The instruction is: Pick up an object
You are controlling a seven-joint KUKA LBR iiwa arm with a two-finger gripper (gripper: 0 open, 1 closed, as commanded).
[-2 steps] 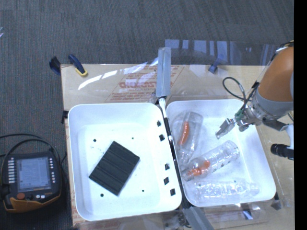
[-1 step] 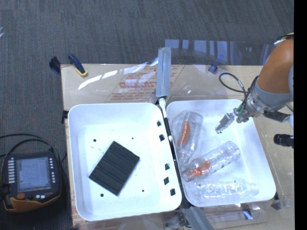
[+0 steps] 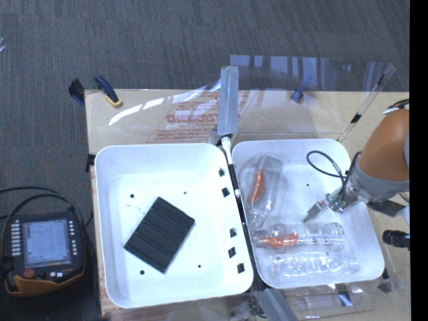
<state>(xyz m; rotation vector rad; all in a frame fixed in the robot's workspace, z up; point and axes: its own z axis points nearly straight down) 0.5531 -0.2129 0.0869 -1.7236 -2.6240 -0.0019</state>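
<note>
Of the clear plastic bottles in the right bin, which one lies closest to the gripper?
The middle bottle, lying crosswise with orange inside its left end, just below the gripper. The upper bottle sits further left; the third bottle lies nearest the bin's front edge.

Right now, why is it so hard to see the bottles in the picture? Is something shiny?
In the camera view, the clear bottles nearly blend into the white right bin, showing mostly by orange bits inside; glare streaks the clear plastic sheet behind the bins; the gripper looks slightly soft, while the black pad in the left bin stands out sharply.
</note>
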